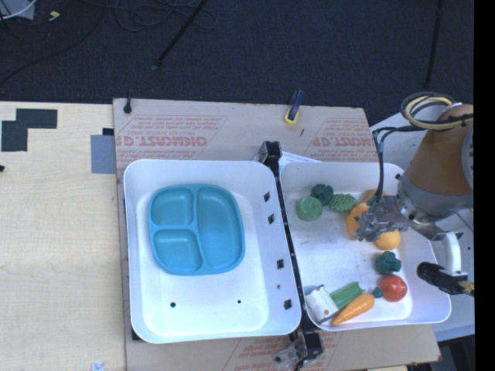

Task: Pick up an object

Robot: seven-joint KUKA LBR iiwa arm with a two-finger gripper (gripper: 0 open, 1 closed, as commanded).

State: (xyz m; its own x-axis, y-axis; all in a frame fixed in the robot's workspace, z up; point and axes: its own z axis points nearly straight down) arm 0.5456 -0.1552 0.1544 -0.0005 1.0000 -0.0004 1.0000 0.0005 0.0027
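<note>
Dark floor with cables behind a pale bench; cardboard sheet under two white bins. Right bin (pixel 418 311), centre near the right edge: gripper (pixel 377 224) down among toy food, between an orange piece (pixel 355 219) and a yellow lemon (pixel 388 239), touching or nearly touching both. Finger opening and grasp: cannot tell. Green pieces (pixel 321 201) toward the far edge; broccoli (pixel 388 262), tomato (pixel 394 287), carrot (pixel 353 308) toward the near edge. Left bin (pixel 147 315): blue divided plate (pixel 196 229) at centre.
</note>
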